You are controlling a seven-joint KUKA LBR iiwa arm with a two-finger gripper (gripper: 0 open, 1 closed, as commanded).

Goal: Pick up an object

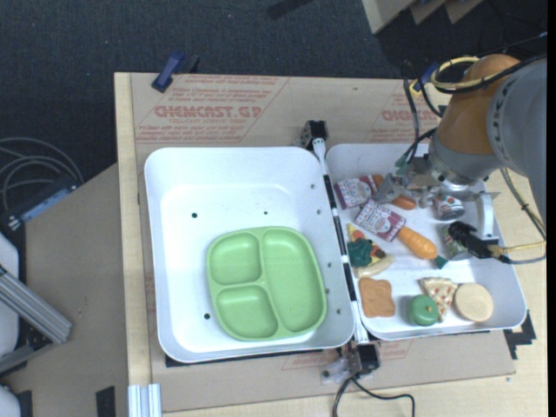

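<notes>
From the overhead camera I see the arm [486,115] reaching over the right bin [512,295], its gripper [432,185] low near the bin's far edge beside a toy carrot [416,242] and a small packet [380,220]; whether it grasps anything I cannot tell. The left bin [169,189] carries a green divided tray [264,281]. I judge the toys crowded against the bin's inner wall risk a glancing, empty grab.

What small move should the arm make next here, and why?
Probably a short descent. The gripper sits over the back of the right bin, above toy food such as the carrot, and nothing visibly sits between its fingers, so no pick has happened yet.
</notes>
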